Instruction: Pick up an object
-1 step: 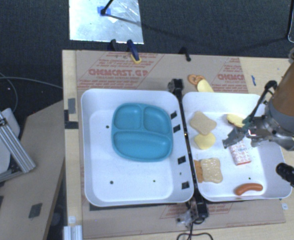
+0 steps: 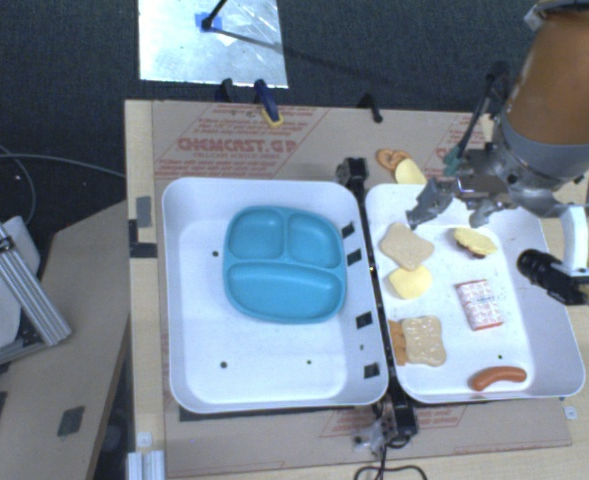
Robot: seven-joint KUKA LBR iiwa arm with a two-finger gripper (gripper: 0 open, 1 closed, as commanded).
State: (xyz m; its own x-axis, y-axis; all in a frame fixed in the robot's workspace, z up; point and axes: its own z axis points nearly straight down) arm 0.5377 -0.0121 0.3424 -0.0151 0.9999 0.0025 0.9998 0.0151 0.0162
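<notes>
- The grey metal pincer (image 2: 452, 200) hung wide open over the right white bin (image 2: 559, 353), gripping nothing
- Its left finger (image 2: 424, 206) hovered just above the tan bread slice (image 2: 406, 246)

The bench (image 2: 224, 133) is topped with a brown cardboard sheet printed in red, and two shallow white bins sit on it side by side, touching along a black clipped seam. The left bin (image 2: 189, 298) and the right bin (image 2: 554, 353) cover most of the sheet, leaving a strip of cardboard bare along the far edge. On that strip, just beyond the right bin's far rim, lie a small brown piece (image 2: 389, 158) and a pale yellow piece (image 2: 410, 173), while a blue-and-yellow clamp (image 2: 267, 103) grips the far edge.
</notes>
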